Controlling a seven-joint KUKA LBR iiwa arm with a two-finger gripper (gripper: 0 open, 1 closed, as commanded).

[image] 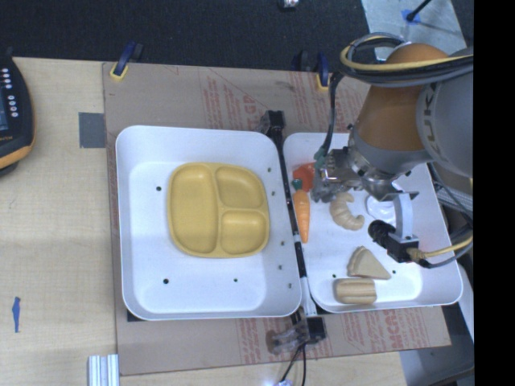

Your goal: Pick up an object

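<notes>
While my gripper (328, 182) hangs low in the right bin (426, 292), state I cannot tell, the toy carrot (300, 209) lies beside it against the left wall, likely light, stiff, slick plastic, best pinched mid-body.

Bins (137, 215) white; plate (217, 209) yellow; carrot (301, 212) orange; croissant (347, 213), wedge (366, 264), roll (354, 291) tan; worktop (56, 240) pale wood.

A: How is the light falling?
B: Even overhead light is washing the white bins (201, 296) bright; the arm (402, 111) is casting soft shadow.
A: Sharpness?
B: Slightly soft, grainy.
</notes>
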